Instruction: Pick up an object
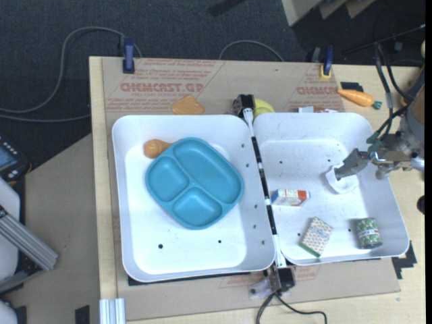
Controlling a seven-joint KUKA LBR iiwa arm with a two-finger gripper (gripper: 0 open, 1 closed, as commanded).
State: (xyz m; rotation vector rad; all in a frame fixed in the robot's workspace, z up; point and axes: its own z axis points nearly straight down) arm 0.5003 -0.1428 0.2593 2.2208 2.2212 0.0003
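patterned packet (316, 236), tool (352, 165) fingertips indistinct

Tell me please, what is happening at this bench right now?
A robot arm reaches in from the right over the right bin, trying to pick up an object. Its gripper hangs just above a small white object near the bin's middle; nothing is seen held. Also in that bin lie a small red-and-white carton, a patterned packet and a green can. The left bin holds a blue divided plate and an orange piece.
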